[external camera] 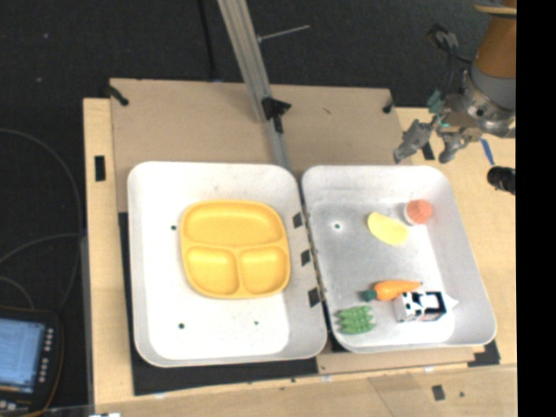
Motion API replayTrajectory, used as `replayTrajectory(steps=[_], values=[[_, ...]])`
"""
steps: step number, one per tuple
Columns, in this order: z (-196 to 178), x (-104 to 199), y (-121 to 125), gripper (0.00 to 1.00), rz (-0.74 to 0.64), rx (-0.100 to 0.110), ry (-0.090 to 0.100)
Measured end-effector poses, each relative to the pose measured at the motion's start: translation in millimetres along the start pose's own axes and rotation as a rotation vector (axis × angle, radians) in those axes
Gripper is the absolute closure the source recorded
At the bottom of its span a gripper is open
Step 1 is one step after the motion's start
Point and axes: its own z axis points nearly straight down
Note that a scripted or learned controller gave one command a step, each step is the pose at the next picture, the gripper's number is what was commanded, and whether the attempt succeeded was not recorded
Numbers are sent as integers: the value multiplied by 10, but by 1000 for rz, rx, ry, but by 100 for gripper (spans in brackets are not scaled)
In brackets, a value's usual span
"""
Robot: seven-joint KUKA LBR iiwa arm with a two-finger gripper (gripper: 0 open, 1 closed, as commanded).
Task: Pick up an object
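Note:
The right bin (452, 233) holds several small objects: a yellow lemon-like piece (386, 228), a small red-orange cup (419, 211), an orange carrot (396, 289), a black-and-white block (421, 306) and a green leafy piece (355, 321). My gripper (427, 146) hangs above the bench just beyond the right bin's far edge, up and to the right of the red-orange cup. Its two fingers stand apart with nothing between them.
The left bin (156, 320) bears a yellow three-compartment plate (234, 248). A slanted metal pole (248, 59) rises from the bench behind the bins. A tablet screen (26, 354) sits off the bench at the lower left.

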Motion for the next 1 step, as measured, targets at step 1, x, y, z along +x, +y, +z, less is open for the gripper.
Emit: replayTrajectory(steps=[1], values=[[0,-2,-1,0,-1,1,-1]])
